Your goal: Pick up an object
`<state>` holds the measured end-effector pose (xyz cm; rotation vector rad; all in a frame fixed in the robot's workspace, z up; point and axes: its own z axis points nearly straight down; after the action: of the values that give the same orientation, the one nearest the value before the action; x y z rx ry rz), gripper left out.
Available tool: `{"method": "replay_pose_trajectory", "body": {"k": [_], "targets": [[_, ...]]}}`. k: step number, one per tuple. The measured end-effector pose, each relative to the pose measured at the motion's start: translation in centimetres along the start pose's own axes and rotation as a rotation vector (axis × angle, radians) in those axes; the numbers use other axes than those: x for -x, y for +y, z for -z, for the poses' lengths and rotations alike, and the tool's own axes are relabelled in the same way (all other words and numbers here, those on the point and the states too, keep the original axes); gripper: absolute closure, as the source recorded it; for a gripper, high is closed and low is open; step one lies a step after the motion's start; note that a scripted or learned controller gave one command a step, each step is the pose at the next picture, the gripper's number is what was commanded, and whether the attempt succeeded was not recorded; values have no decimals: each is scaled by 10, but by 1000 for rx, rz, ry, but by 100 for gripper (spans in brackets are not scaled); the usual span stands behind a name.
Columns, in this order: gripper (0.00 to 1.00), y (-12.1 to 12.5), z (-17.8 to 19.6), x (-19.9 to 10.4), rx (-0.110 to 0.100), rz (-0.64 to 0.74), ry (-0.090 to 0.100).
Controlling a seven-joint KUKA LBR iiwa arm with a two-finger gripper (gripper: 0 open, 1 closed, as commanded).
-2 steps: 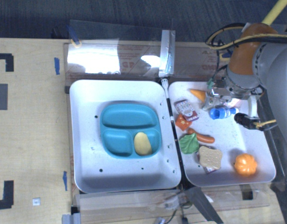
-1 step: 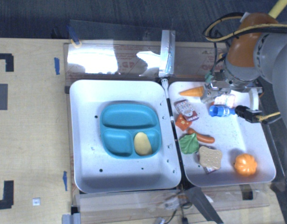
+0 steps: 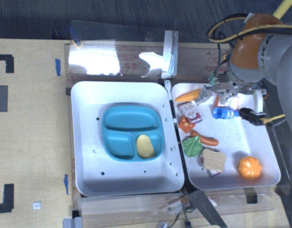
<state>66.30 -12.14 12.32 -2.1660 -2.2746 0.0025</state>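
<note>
My gripper (image 3: 223,95) hangs over the back of the right bin (image 3: 267,148), below the grey wrist with its orange band. A small blue bottle (image 3: 224,113) lies just in front of it, and an orange carrot (image 3: 188,97) lies to its left. Further forward in the same bin are a white and red packet (image 3: 189,111), a red piece (image 3: 185,125), a sausage (image 3: 207,139), a green leaf (image 3: 192,146), a slice of bread (image 3: 214,160) and an orange fruit (image 3: 249,167). Nothing is visibly held by the gripper.
The left bin (image 3: 84,137) holds a blue divided plate (image 3: 129,118) with a yellow oval item (image 3: 145,146) in its front right compartment. A metal divider (image 3: 170,56) and a clear panel stand behind the bins. Cables loop beside the arm at the right.
</note>
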Motion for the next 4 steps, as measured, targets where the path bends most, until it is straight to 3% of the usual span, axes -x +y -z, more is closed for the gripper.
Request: {"method": "replay_pose_trajectory", "body": {"k": [1,2,4], "targets": [[0,-10,-29,30,-2,42,12],[0,-35,-37,47,3,106,0],[0,-99,-36,29,6,222,0]]}}
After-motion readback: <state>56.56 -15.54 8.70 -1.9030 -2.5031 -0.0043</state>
